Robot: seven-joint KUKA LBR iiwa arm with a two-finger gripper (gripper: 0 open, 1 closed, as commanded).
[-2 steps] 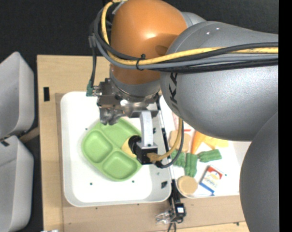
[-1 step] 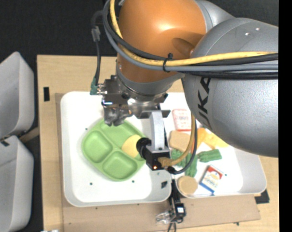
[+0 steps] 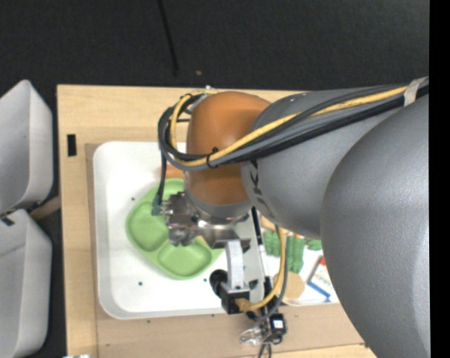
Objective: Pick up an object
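Grey arm (image 3: pixel 344 170) with orange band (image 3: pixel 217 151) reaching in from right, low over white bin (image 3: pixel 113 222) on wooden desk (image 3: pixel 76 118). Jaws hidden under wrist, state impossible to tell. Light green object (image 3: pixel 147 226), lobed and shallow, lying in bin middle, partly covered by wrist, right beneath it. Dark green item (image 3: pixel 311 256) and blue-white flat thing (image 3: pixel 322 286) at bin's right part, mostly hidden by arm. Black and yellow cables (image 3: pixel 284 129) along arm. White chair backs (image 3: pixel 16 155) at far left, off desk.

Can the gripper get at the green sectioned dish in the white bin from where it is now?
Probably yes: the gripper sits right over the green sectioned dish in the white bin, with nothing between them.
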